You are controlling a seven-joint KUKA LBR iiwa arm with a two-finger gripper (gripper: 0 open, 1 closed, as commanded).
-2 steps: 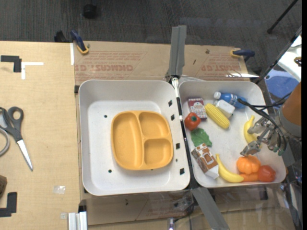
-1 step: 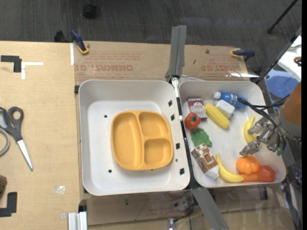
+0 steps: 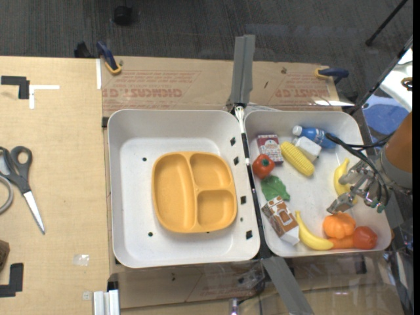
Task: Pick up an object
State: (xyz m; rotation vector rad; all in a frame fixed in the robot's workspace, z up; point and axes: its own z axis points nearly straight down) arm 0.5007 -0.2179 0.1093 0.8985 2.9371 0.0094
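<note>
The right bin [image 3: 314, 116] holds several toy foods. Along its right side my gripper [image 3: 348, 190] hangs over the bin floor, open, with nothing between its fingers. One fingertip [image 3: 356, 173] is beside a yellow banana [image 3: 340, 175], which it partly hides. The other fingertip [image 3: 336, 206] is just above an orange fruit [image 3: 338, 226]. A red fruit [image 3: 365, 237] lies to the right of the orange one. A second banana [image 3: 312, 235] lies at the bin's front.
Further left in the right bin are a corn cob [image 3: 296, 158], a blue and white bottle [image 3: 308, 136], a red box [image 3: 268, 143], a red pepper [image 3: 262, 166], a green leafy piece [image 3: 275, 189] and a brown carton [image 3: 279, 216]. The left bin [image 3: 125, 195] holds an orange divided plate [image 3: 195, 191]. Scissors [image 3: 25, 184] lie on the bench at the left.
</note>
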